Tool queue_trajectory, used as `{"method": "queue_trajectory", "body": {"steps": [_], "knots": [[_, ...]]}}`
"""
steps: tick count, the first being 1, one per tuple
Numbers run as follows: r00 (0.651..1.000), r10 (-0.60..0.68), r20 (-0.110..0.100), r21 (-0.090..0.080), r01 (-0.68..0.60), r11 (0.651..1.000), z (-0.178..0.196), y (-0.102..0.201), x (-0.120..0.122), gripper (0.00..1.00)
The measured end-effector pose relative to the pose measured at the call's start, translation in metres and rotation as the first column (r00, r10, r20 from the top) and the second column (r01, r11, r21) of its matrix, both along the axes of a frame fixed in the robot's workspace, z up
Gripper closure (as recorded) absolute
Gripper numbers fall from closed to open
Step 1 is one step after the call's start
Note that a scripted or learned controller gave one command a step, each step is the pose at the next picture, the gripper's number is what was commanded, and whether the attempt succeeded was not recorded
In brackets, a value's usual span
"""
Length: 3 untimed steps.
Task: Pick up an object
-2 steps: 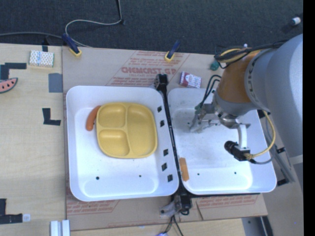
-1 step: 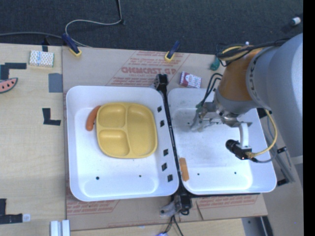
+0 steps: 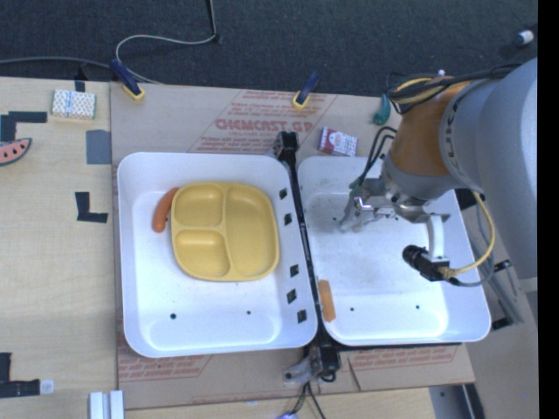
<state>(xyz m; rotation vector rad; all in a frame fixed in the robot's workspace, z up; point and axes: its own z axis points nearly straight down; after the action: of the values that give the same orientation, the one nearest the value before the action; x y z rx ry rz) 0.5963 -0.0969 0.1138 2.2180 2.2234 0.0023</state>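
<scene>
yellow divided plate (image 3: 225,231) lies in the left bin (image 3: 144,321) with an orange sausage (image 3: 162,210) touching its left edge; a small orange piece (image 3: 326,299) sits in the right bin (image 3: 454,321), under the jaws.

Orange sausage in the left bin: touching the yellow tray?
Touching. In the camera view the orange sausage lies right against the left edge of the yellow divided tray, with no white bin floor showing between them.

A yellow three-compartment plate (image 3: 225,231) lies flat in the left bin, an orange sausage (image 3: 162,209) touching its left edge. Another orange piece (image 3: 326,299) lies by the divider.
</scene>
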Motion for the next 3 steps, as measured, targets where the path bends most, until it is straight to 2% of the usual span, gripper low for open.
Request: {"method": "queue_trajectory", "body": {"steps": [1,2,3], "knots": [[1.000,0.000,0.000,0.000,0.000,1.000,0.000,0.000,0.000,0.00],[1.000,-0.003,-0.002,-0.001,0.003,1.000,-0.028,0.002,0.003,0.00],[1.000,-0.002,0.001,-0.003,0.002,1.000,-0.018,0.002,0.004,1.00]]}}
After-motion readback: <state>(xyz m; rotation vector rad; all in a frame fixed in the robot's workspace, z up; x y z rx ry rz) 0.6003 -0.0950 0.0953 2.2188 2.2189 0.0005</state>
